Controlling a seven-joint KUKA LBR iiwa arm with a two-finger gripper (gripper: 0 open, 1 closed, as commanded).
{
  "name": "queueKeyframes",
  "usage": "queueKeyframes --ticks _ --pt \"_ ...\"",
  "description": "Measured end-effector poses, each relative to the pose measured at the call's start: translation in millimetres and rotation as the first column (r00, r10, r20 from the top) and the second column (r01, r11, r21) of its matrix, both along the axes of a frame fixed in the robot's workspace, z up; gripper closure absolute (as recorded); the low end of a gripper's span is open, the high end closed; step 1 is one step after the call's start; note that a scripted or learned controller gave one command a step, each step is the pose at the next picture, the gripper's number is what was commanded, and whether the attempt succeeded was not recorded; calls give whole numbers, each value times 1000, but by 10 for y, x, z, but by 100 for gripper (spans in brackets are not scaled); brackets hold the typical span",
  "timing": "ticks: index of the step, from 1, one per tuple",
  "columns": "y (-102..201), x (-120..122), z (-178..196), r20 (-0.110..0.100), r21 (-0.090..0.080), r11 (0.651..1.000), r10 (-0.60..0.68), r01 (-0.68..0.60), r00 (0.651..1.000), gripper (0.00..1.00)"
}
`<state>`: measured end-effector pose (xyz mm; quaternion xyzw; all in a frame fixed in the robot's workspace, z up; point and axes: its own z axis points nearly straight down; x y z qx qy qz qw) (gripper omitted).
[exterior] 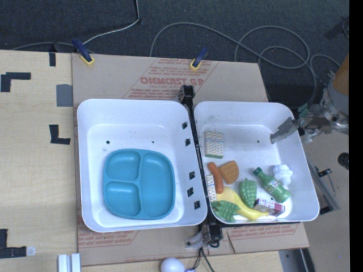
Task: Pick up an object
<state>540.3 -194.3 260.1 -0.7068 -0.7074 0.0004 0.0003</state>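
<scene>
**The tool waits over the toy bin**

Camera view: The tool (285, 132) hangs over the right edge of the right bin (249, 115), up above the toys. I cannot tell how its grip stands. It holds nothing. The toys sit by the bin's front edge: a green bottle (271, 185), a yellow banana (243, 204), an orange carrot (216, 176). The left bin (130, 113) holds a blue plate (139, 184). The picking looks not yet started. Next, the tool should drop down onto one toy.
</scene>
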Motion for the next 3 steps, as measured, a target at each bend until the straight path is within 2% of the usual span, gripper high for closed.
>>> queueKeyframes --ticks 1,2,3 --pt "-15 -280 -1316 -3 2 1000 0 0 1000 0" --pt "525 -523 -1739 4 -1 1000 0 0 1000 0" --pt "510 -511 -1637 9 -5 1000 -1 1 1000 100"
